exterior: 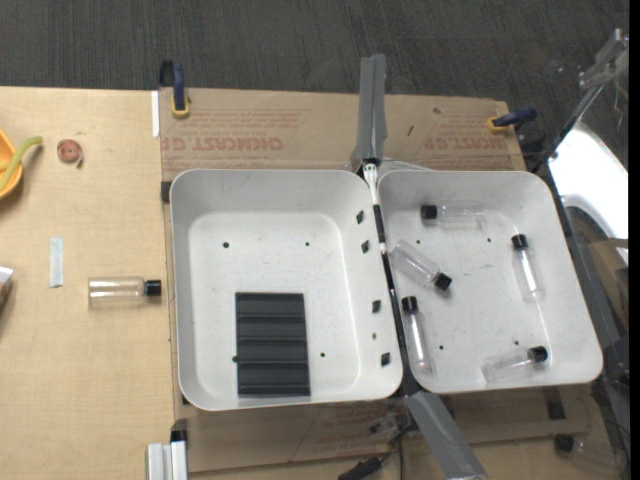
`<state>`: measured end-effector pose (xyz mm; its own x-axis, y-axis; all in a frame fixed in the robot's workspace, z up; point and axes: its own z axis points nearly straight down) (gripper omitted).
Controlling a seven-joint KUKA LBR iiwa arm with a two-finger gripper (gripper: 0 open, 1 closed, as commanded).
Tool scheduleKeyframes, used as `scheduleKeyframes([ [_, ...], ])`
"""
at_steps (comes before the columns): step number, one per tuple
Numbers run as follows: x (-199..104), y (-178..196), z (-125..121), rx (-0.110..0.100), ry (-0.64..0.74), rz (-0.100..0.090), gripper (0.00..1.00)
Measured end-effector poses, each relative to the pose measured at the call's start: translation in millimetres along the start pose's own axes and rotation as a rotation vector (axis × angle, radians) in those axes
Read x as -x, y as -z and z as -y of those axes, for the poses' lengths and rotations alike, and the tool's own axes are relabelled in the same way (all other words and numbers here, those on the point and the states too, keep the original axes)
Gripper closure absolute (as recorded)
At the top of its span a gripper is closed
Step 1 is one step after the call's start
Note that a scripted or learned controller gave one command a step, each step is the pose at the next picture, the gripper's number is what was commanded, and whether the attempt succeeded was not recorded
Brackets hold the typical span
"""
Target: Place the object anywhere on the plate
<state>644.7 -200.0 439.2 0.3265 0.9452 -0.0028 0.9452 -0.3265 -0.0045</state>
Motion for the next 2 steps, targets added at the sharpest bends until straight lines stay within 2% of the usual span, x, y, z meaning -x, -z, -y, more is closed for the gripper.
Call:
scheduleKeyframes([
  [1, 28, 1, 35, 0.000, -0.123, -0.001, 0.00],
  [2, -13, 1, -11, 0.001, -0.241, 0.000, 0.00],
])
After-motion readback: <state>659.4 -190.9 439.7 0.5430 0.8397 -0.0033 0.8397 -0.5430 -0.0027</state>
